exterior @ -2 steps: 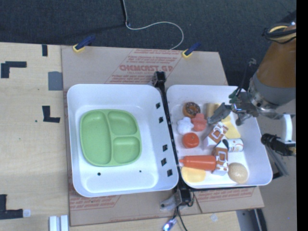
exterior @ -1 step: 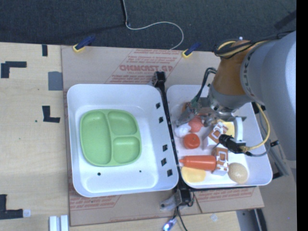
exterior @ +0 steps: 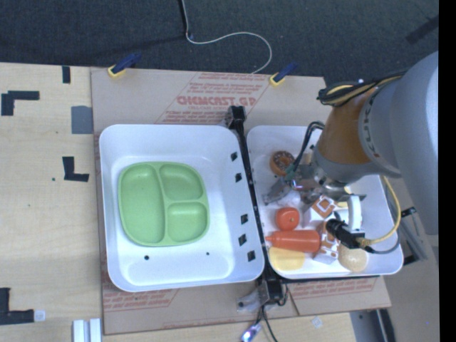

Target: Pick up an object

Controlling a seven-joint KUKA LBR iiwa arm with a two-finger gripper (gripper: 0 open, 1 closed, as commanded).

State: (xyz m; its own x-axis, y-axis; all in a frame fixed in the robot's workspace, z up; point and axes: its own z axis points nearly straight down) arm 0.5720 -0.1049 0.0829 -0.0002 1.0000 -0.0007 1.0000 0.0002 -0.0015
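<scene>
Two white bins sit side by side: the left bin [exterior: 114,212] carries only a green divided plate [exterior: 163,203], kept apart from the clutter, while the right bin [exterior: 385,262] crowds its toys toward six o'clock. Arm [exterior: 356,134] comes in from three o'clock and the gripper [exterior: 296,184] is down among them, near a small brown round item [exterior: 282,162] at eleven o'clock of it. Red tomato [exterior: 288,219], orange carrot [exterior: 296,241] and yellow piece [exterior: 287,260] lie just below. Jaw state: cannot tell, the wrist and cables mask it, and nothing can be made out as gripped
</scene>
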